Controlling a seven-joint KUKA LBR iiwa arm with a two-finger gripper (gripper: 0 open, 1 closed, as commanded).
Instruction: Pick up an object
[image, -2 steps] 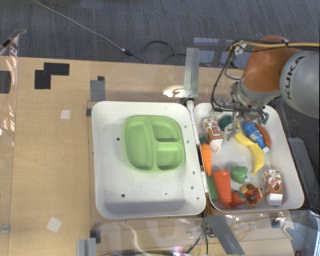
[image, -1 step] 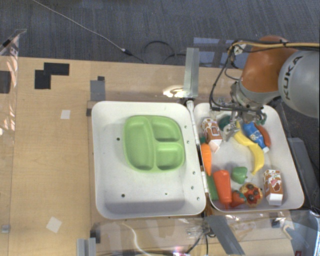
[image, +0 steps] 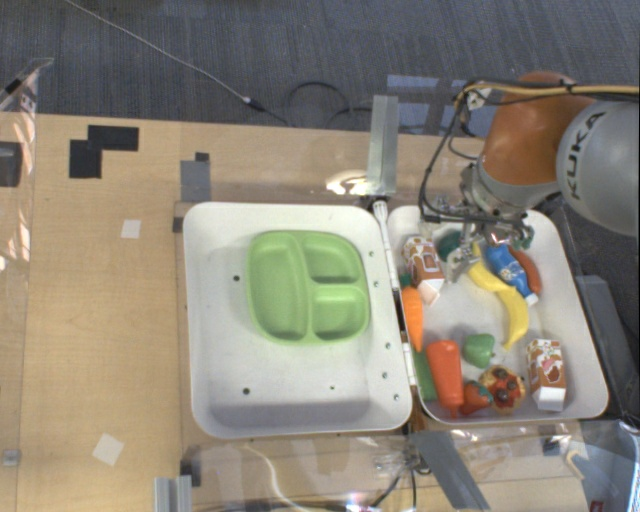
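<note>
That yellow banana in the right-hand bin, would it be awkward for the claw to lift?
Probably somewhat. The banana is curved and looks like smooth toy plastic, so it may slip or swivel between fingers. It looks light for its size and likely stiff. The blue bottle lies against its upper end, so nudging it would probably shift that too.

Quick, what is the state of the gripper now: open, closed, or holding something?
Gripper: low in the right bin, above the toys near the banana; whether it is open, closed or holding anything cannot be told.
</note>
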